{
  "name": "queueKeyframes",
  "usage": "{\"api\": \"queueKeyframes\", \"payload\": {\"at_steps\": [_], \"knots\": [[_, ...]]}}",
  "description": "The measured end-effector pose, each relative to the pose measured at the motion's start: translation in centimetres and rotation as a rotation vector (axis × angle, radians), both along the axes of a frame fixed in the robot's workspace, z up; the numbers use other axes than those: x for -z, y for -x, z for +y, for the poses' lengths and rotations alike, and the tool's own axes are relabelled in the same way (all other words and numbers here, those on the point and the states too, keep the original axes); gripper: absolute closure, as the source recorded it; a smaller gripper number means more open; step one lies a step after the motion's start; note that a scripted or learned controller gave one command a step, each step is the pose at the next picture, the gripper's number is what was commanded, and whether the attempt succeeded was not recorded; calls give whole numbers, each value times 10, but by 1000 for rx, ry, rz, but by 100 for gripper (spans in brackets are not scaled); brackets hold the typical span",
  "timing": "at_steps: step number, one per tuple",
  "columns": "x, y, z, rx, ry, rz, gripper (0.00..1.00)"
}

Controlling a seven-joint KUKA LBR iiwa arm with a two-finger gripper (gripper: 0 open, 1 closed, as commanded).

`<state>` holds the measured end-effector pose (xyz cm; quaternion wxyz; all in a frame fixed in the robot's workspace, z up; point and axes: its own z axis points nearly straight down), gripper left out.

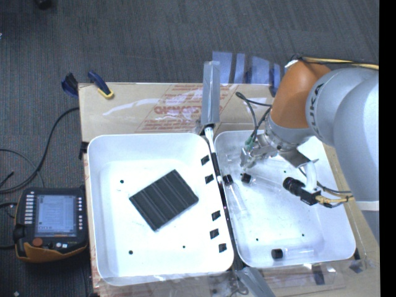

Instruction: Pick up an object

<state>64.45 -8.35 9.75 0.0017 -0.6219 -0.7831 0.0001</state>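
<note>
A dark grey ribbed slab (pixel 164 198) lies flat and turned at an angle in the middle of the left bin (pixel 105 159). My gripper (pixel 247 163) hangs low over the upper left part of the right bin (pixel 334 228), far from the slab. A small black piece (pixel 245 178) lies just below the gripper on the bin floor, with what looks like a clear part running to its right. Whether the gripper touches it is hidden. A second small black piece (pixel 277 253) lies near the right bin's front wall.
The divider between the bins carries several black clips (pixel 215 215). A black connector and cable (pixel 300 189) hang from the wrist over the right bin. A teach pendant (pixel 49 220) sits on the floor at the left. Blue clamps (pixel 93 82) hold the bench's far left corner.
</note>
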Motion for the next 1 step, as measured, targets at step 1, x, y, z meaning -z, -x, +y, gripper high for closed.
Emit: {"api": "queueKeyframes", "payload": {"at_steps": [1], "knots": [[0,0,0,0,0,0,0]]}}
